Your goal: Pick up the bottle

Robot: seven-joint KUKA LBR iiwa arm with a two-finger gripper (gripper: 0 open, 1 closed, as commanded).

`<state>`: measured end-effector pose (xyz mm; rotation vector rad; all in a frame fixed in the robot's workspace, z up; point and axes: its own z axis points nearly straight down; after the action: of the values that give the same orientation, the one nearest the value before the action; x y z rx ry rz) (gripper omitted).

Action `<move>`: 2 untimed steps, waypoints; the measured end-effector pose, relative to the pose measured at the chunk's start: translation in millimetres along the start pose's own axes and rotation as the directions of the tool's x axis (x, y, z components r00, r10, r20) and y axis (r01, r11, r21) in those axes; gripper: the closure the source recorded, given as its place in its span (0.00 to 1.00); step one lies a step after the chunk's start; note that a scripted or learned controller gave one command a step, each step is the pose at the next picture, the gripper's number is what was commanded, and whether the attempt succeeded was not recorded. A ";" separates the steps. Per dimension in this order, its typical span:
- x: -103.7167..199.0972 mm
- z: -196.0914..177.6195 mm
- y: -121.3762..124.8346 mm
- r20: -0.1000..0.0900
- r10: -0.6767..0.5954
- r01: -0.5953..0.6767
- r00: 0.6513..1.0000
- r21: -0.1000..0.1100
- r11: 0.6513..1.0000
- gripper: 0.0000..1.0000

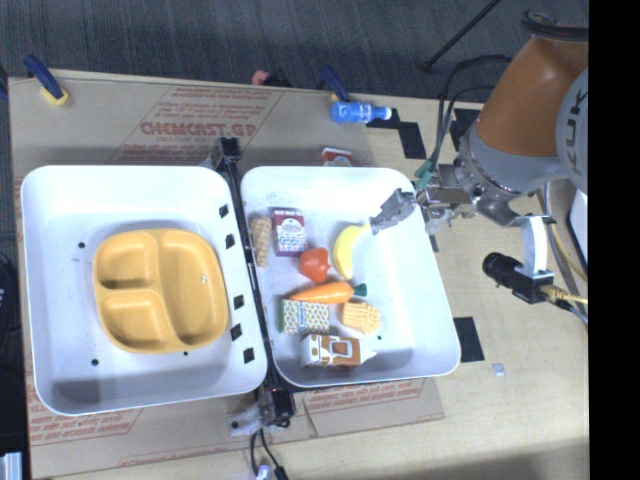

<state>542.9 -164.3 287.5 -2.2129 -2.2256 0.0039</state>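
A small blue bottle (pixel 352 113) lies on its side on the bench, just beyond the far edge of the right bin (pixel 430 308). My gripper (pixel 394 211) hangs over the right bin's far right corner, tilted down to the left. It is well to the near right of the bottle and apart from it. It is closest to a yellow banana-like toy (pixel 346 250), with nothing seen in its grasp.
The right bin holds a red carton (pixel 289 231), a tomato (pixel 314 263), a carrot (pixel 322 292), a waffle (pixel 361 317), small boxes (pixel 305 315) and a milk carton (pixel 334 350). A yellow divided tray (pixel 160 288) lies in the left bin (pixel 50 208). Blue clamps (pixel 334 83) sit at the bench's far edge.
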 end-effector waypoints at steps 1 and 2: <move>0.3 -10.2 0.3 0.000 -0.005 0.005 1.000 0.002 1.000 1.00; -46.7 53.4 -67.2 0.000 0.154 -0.154 0.988 0.001 0.988 1.00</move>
<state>475.7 -211.4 234.4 -2.3774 -2.0482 0.0049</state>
